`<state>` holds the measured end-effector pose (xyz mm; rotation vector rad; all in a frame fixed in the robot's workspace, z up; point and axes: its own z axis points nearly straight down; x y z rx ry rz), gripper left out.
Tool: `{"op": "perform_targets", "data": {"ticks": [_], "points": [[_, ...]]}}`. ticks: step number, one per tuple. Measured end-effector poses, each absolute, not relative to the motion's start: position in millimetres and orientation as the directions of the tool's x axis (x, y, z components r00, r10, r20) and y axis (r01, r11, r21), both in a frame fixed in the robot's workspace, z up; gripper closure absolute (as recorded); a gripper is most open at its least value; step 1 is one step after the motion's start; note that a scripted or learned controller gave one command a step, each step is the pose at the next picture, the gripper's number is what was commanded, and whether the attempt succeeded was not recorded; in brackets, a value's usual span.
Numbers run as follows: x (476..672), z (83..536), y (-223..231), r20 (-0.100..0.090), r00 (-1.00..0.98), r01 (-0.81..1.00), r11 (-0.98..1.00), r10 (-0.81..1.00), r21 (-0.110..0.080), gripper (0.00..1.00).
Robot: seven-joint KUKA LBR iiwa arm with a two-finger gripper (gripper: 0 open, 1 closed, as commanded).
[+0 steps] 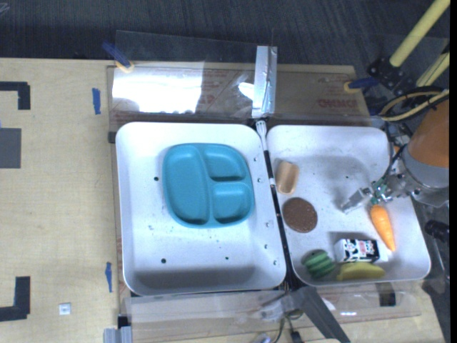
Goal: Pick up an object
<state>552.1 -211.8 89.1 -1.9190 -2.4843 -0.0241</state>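
Observation:
My gripper (365,196) hangs low over the middle of the right bin (335,148), reaching in from the right edge. An orange carrot (383,225) lies just below and to the right of it, its green top touching or almost touching the gripper. A tan bread roll (287,176) and a brown round cookie (300,214) lie along the bin's left side. At the front are a green vegetable (318,263), a yellow banana (360,271) and a black-and-white carton (358,249).
The left bin (143,249) holds a blue divided plate (208,184). A ridge (271,191) separates the two bins. The arm's orange band (431,143) and cables stand over the right bin's right rim. The right bin's back area is bare white floor.

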Motion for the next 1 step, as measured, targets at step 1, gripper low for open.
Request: {"op": "perform_targets", "data": {"ticks": [1], "points": [[546.8,193.8,-190.3,-0.008,-0.351,0.936,0.351,0.936,0.012,0.0]]}}
